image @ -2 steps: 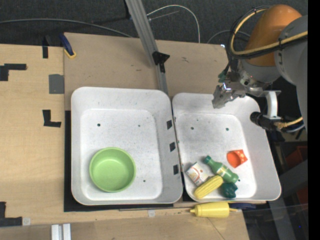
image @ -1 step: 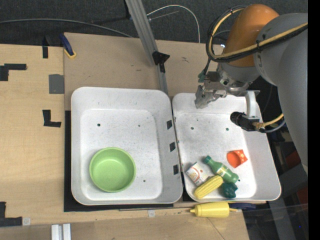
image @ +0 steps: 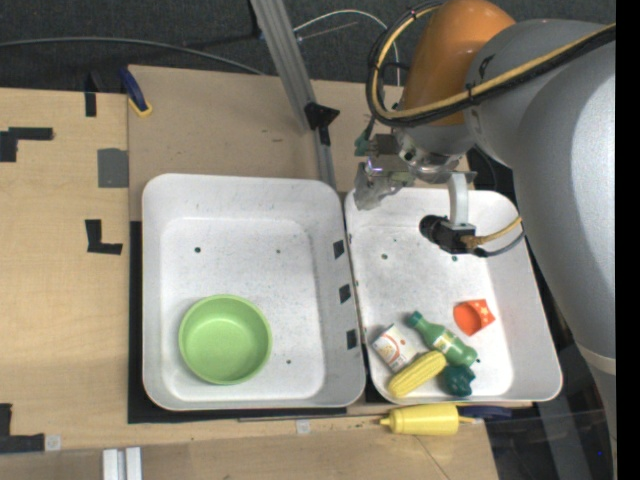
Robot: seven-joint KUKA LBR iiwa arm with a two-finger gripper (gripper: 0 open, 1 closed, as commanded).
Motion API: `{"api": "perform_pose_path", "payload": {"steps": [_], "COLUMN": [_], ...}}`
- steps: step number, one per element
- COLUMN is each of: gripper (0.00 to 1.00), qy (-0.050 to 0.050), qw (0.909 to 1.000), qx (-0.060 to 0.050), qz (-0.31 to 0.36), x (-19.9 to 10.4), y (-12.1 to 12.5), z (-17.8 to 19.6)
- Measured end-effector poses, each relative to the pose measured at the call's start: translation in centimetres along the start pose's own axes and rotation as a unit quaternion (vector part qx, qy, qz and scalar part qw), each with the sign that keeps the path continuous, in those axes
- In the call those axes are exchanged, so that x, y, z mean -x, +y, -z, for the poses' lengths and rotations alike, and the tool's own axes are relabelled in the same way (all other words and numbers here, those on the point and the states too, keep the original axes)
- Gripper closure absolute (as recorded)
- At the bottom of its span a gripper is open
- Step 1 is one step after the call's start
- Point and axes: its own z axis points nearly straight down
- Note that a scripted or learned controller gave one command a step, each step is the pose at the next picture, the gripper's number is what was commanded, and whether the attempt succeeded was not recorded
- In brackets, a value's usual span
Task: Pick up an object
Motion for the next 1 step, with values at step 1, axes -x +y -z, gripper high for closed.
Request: {"api": "perform_pose_path", "payload": {"steps": [1], "gripper": [1.0], "qy": [0.0], "qw": [1.0], "qx": [0.0], "qz": [0.0], "x": [-5.41], "y": [-0.01], "z": [1.65]}}
